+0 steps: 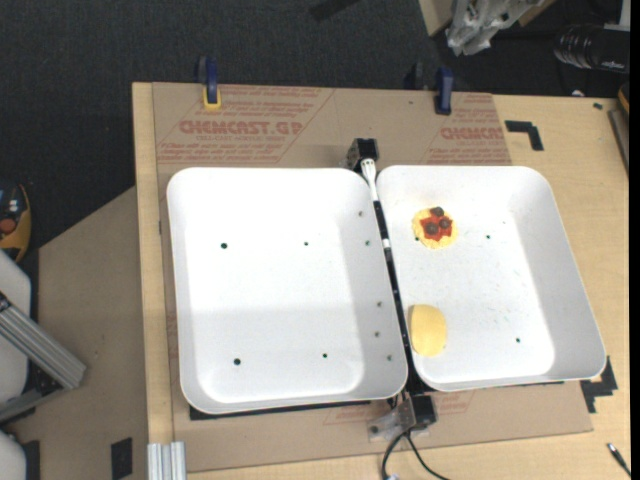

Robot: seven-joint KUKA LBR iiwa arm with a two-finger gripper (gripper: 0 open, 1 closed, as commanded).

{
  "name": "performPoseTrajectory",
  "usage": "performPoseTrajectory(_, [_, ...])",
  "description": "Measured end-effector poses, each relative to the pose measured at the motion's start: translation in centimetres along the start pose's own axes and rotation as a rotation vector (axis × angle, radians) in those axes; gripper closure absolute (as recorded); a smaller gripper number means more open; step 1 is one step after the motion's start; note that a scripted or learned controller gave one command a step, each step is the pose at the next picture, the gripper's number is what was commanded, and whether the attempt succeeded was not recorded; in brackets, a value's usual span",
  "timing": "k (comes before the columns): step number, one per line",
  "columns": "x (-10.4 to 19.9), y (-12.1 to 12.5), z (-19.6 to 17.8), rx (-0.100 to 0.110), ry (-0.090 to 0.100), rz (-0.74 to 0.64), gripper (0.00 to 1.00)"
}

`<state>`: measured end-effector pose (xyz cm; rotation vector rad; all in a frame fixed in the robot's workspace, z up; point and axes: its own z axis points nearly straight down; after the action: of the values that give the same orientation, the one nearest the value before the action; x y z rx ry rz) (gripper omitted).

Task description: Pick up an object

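Gripper: the gripper (478, 20) hangs high at the top edge of the camera view, beyond the far rim of the right bin; whether it is released or clenched cannot be told, as it is small and blurred there. Nothing shows in its grasp.
Right bin: the right bin (545, 268) holds both candidate objects, which keeps them within the arm's reach from that side.
Yellow piece: a pale yellow piece (429, 329) lies flat near the bin's left wall, toward the near corner; so close to the wall that a descent there has little room on that side.
Topped piece: a small yellow object with red and dark bits on it (434, 226) sits nearer the far left part of the bin, well apart from the other.
Left bin: the left bin (200, 268) touches the right one along a clamped seam.
Desk: the desk (150, 168) carries both bins.
Progress: judged from this, the pick has not begun.
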<state>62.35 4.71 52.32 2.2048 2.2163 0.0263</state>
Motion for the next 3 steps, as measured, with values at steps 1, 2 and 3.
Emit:
performPoseTrajectory(1, [2.2, 1.5, 16.6, 0.037, -0.002, 0.003, 1.0])
performPoseTrajectory(2, [7.6, 2.5, 24.0, 0.031, -0.001, 0.0, 1.0])
performPoseTrajectory(3, [13.5, 2.8, 29.3, 0.03, 0.0, -0.001, 1.0])
